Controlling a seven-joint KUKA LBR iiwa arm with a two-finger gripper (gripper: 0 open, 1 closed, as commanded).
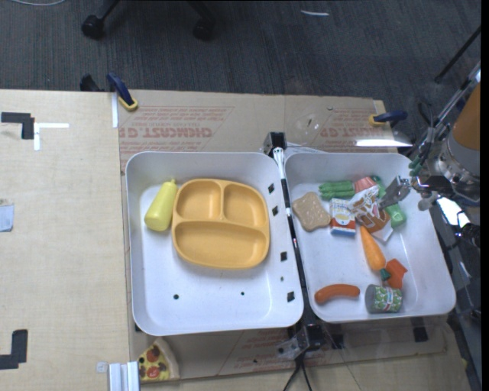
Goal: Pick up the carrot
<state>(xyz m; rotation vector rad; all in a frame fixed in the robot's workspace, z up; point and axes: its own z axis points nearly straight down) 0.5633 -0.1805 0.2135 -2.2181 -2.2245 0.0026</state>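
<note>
Left bin (145, 305): holds a yellow plate (221, 223) and a yellow bottle (160, 205).
Right bin (432, 263): full of toy food.
Arm (458, 153): sits at the right bin's far right edge.
Claw (397, 191): hangs over the pile, near the carrot's top; whether it is released or clenched cannot be told.
Carrot (372, 250): lies flat in the right bin, not picked up yet.
Left to do: the whole grab and lift, it seems.

dark grey carpet floor (252, 46) beyond a pale wooden bench (57, 252); perhaps a chair base (145, 19) at top.
</note>
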